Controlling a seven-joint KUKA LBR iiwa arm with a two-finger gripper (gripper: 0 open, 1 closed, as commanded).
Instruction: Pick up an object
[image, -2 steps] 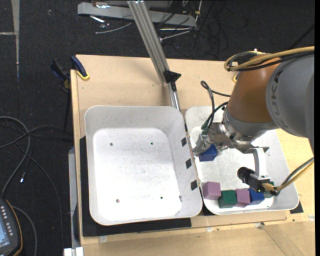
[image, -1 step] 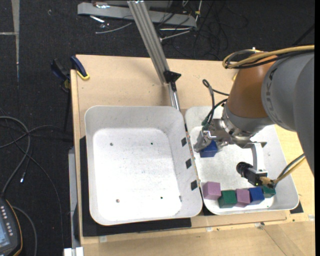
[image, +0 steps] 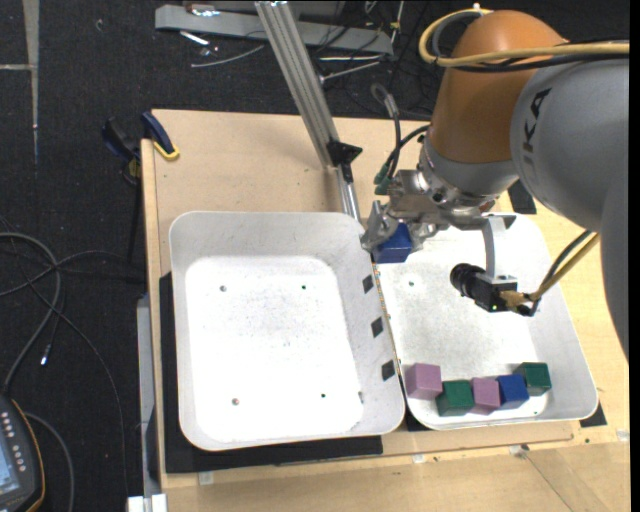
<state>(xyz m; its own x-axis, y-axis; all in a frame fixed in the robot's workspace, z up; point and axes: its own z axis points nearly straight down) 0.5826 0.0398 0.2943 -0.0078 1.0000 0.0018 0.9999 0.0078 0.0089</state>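
Blue block (image: 396, 243) clamped between the gripper (image: 392, 238) fingers, above the right bin's (image: 565, 340) far-left corner; five blocks (image: 478, 388) line the bin's near wall.

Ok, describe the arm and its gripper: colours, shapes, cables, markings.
The arm is bulky and rounded, with a grey shell and a glossy orange band above the wrist. Dark lettering runs along the grey shell. Yellow and black cables loop around the wrist. The gripper is a compact grey metal assembly. A small black cylindrical part hangs on a bracket beside it.
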